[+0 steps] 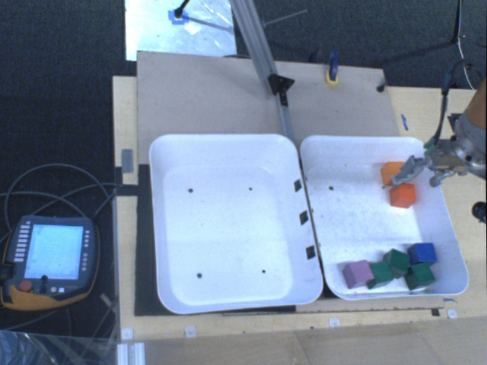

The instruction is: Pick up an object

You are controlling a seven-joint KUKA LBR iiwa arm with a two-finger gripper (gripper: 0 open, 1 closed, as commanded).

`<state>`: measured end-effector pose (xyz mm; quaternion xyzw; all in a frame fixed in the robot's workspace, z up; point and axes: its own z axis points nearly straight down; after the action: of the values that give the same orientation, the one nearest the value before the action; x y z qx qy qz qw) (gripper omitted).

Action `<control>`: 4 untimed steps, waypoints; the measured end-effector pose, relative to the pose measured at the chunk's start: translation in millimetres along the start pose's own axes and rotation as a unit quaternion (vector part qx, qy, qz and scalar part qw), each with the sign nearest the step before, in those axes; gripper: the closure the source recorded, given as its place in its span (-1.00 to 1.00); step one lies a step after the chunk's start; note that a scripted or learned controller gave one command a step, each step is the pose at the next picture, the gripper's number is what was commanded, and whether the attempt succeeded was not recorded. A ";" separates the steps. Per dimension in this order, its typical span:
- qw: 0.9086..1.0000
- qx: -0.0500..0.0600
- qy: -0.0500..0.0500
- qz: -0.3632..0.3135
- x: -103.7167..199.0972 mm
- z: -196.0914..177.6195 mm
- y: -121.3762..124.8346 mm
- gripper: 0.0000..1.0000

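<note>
We take the right bin [449, 238] as our landmark: every loose object lies inside it, so the gripper [409, 170] reaches in over its far right rim. We judge this low, slanted approach is meant to meet the two orange blocks near that rim. The upper orange block [391, 171] touches the gripper tip, the lower orange block [403, 195] sits just beneath it. Whether it is grasping anything, we cannot tell. A purple block [355, 273], green blocks [396, 265] and a blue block [422, 252] cluster in the bin's near corner.
</note>
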<state>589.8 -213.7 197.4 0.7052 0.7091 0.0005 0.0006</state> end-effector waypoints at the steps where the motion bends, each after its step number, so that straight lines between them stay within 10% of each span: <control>1: 1.000 0.000 0.000 0.000 0.0 -0.1 0.0 -1.00; 4: 1.000 -0.010 -0.005 0.001 0.8 81.9 5.6 -1.00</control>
<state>595.6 -212.9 115.5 0.7059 0.7082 0.0045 0.0113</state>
